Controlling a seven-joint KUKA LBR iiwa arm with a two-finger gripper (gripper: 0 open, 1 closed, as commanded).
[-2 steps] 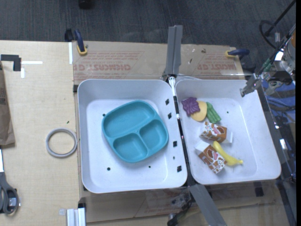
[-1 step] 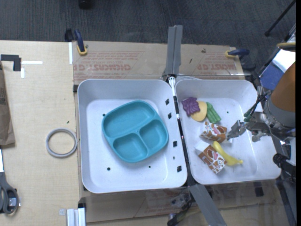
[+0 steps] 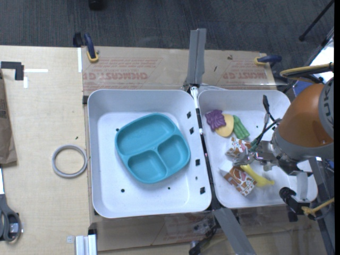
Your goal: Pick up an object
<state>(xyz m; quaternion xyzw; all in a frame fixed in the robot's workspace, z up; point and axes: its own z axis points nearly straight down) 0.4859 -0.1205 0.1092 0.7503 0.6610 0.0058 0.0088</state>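
While the arm [image 3: 305,118] reaches in over the right bin [image 3: 276,198], its gripper [image 3: 254,155] sits low among the clutter near that bin's middle; finger state is too blurred and tangled with the objects to tell, and whether anything is held cannot be told either. Just below the gripper, a yellow banana-shaped piece [image 3: 256,176] lies at a slant, touching a printed snack packet [image 3: 239,180] on its left side. Another crinkled packet [image 3: 236,151] lies just left of the gripper, touching or nearly touching it. Further toward the bin's far-left corner: a purple grape-like toy [image 3: 215,119], a round yellow-orange piece [image 3: 227,126] beside it, and a green piece [image 3: 240,127] leaning against that. All of these lie inside the right bin. Orange band of the arm bulges over the bin's right wall, black cables trailing from it toward the gripper.

Left of the right bin, touching it wall to wall, is the left bin [image 3: 101,195], with a teal three-compartment plate [image 3: 152,147] tilted in its middle. Well left of both bins, a grey tape ring [image 3: 69,160] lies flat on the bench [image 3: 42,116]. Scissors [image 3: 8,222] lie at the bench's near-left edge.
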